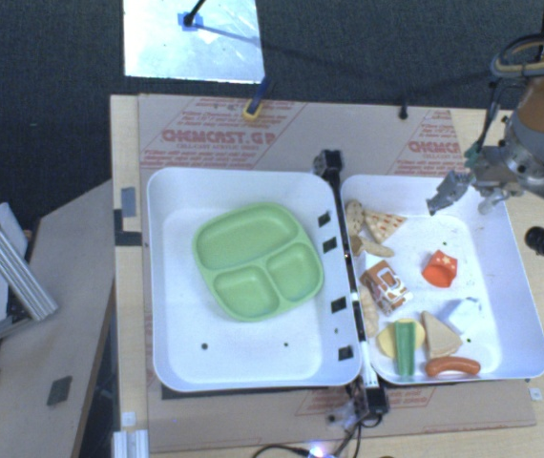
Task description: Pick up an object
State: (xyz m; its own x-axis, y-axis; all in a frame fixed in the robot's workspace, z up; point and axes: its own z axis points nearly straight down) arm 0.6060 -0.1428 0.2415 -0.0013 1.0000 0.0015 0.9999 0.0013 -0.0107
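The right bin (501, 256) holds several toy foods: a tan waffle-like wedge (384, 224), an orange-red piece (440, 268), a brown and white snack pack (387, 287), a green stick (404, 347), a tan bread wedge (439, 333) and a red sausage (453, 366). My gripper (466, 195) hangs over the bin's far right part, above and to the right of the waffle wedge. Its fingers (444, 197) are spread apart with nothing between them.
The left bin (172, 284) bears a green three-compartment plate (258, 260). A black divider (344, 265) runs between the bins. A shiny metal sheet (194, 29) lies beyond the bench. Metal rails (5, 265) stand at the far left.
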